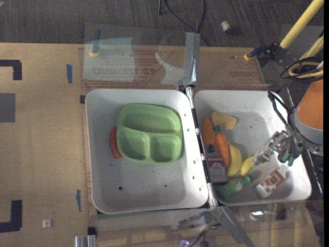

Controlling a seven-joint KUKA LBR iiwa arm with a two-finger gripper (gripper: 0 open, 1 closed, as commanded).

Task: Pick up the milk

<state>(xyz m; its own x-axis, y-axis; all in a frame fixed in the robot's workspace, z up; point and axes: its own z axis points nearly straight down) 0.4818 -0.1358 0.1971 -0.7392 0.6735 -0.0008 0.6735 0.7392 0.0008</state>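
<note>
The milk [271, 183] is a small white carton with an orange label. It lies on its side in the front right corner of the right bin [257, 103]. My gripper [280, 151] hangs over the right side of that bin, just above and behind the carton, with a gap between them. Nothing of the carton is covered by the arm. The grey wrist with its orange band [312, 109] reaches in from the right edge.
In the right bin a green bottle [234, 186] lies left of the milk. A yellow banana [235, 160], a carrot [221, 146], a red box [216, 169] and a yellow wedge [224, 120] lie beyond it. A green divided plate [150, 133] sits in the left bin.
</note>
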